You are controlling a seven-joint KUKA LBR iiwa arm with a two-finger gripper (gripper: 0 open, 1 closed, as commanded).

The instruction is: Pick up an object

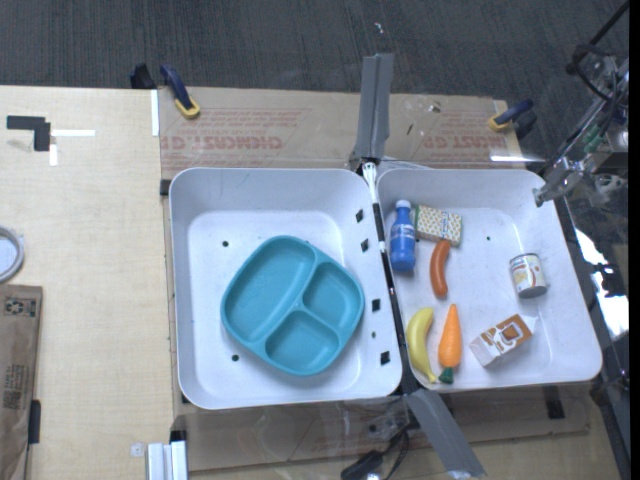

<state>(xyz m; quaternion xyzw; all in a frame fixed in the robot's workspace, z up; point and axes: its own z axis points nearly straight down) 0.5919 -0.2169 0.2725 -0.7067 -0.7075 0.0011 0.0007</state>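
The right bin (560, 363) holds several toy foods. A blue bottle (402, 236) stands by its left wall, with a cracker packet (439, 225) beside it. An orange-red sausage (439, 268) lies near the middle. A banana (420, 343) and a carrot (450, 340) lie at the front left. A small tin can (527, 274) and a white and orange carton (501, 340) sit on the right side. The gripper (585, 153) appears as blurred metal and cables at the right edge, raised over the bin's far right corner and apart from every object.
The left bin (190, 268) holds a teal three-compartment plate (292, 305). A grey divider post (374, 108) rises between the bins at the back. Clamps (181, 93) hold cardboard behind the bins. A tape roll (8, 255) lies on the wooden bench at the left.
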